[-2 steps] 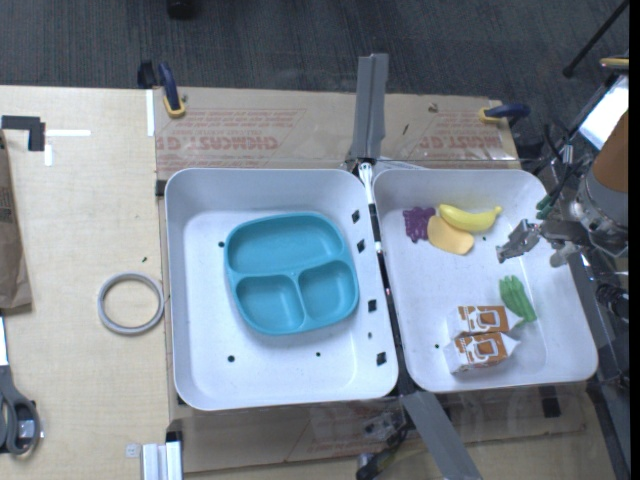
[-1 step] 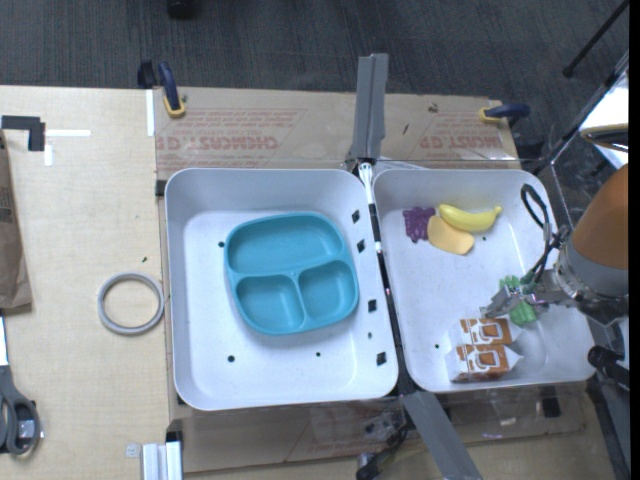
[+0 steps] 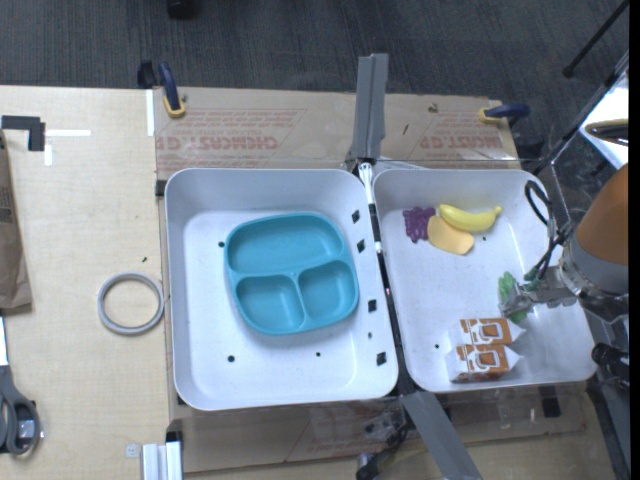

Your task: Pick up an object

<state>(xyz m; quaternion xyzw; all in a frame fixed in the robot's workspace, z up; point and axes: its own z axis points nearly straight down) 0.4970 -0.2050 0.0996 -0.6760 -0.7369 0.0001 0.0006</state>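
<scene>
The right bin (image 3: 560, 368) holds a yellow banana (image 3: 470, 215), a yellow-orange piece (image 3: 448, 236) just below it, a bunch of purple grapes (image 3: 418, 222), a small green object (image 3: 509, 291) and an orange-and-white carton (image 3: 485, 348) lying near the front wall. My gripper (image 3: 530, 300) reaches in from the right edge, low over the bin's right side. Its tip is right against the green object and just above the carton. The arm's orange band shows at the far right.
The left bin (image 3: 190, 298) holds a blue three-compartment plate (image 3: 291, 272). On the bench to the left lie a grey ring (image 3: 131, 302) and scissors (image 3: 18, 420). A grey divider bar (image 3: 370, 108) runs up between the bins.
</scene>
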